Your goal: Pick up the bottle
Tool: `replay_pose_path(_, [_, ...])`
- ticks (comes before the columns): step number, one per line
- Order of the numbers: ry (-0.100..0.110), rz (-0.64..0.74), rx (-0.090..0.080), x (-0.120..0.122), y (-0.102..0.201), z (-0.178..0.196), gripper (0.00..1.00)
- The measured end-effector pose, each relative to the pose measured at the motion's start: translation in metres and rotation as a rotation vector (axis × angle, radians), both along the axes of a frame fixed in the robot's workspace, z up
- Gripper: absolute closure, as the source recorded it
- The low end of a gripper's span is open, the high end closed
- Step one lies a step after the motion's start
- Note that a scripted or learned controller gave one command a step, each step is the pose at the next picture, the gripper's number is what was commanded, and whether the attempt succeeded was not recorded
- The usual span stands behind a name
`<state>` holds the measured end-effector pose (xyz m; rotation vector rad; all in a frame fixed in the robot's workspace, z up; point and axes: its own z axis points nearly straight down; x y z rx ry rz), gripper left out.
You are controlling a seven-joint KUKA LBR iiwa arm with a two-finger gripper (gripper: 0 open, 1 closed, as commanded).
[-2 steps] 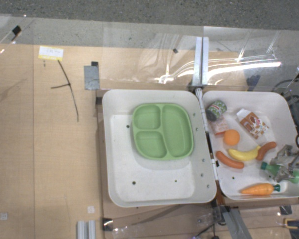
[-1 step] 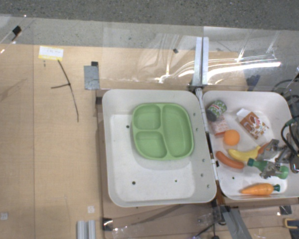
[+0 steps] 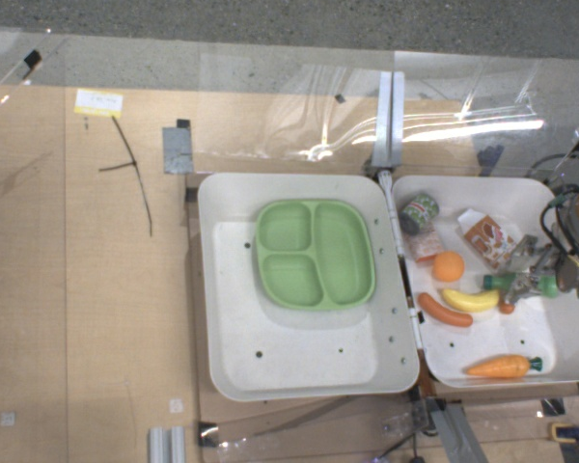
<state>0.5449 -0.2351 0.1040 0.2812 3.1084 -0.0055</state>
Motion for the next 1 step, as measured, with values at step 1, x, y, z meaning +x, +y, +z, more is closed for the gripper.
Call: replay_pose_path(1, [0.009, -0.001, 0.003, -0.0028, 0.0003, -0.0037, 0.0])
